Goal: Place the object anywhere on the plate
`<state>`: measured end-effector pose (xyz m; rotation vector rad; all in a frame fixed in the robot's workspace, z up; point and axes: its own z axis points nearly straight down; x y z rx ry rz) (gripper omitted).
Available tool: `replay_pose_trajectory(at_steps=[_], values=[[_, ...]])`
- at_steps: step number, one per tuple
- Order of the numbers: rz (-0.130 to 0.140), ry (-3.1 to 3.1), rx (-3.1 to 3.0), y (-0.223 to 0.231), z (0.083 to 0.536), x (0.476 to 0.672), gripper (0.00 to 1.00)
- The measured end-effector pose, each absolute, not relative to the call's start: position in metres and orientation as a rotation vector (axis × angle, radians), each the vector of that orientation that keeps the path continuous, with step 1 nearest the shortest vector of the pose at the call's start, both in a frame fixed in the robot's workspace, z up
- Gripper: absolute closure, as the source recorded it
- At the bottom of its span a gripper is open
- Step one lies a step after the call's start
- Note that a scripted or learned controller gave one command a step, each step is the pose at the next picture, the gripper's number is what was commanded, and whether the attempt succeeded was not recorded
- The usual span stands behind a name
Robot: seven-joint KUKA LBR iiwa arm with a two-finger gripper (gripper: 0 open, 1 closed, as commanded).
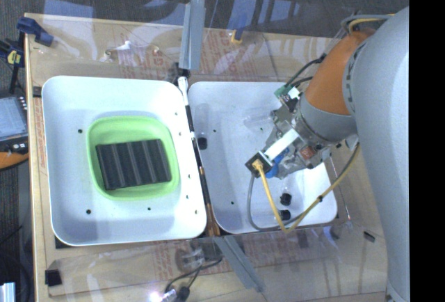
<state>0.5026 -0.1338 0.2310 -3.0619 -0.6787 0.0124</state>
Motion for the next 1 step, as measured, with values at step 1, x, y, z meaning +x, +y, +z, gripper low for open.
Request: replay_pose_trajectory(at_steps=[1], values=[[0.012, -0.679, -3.062, -0.1337, 0.2311, 0.5026, 0.00]])
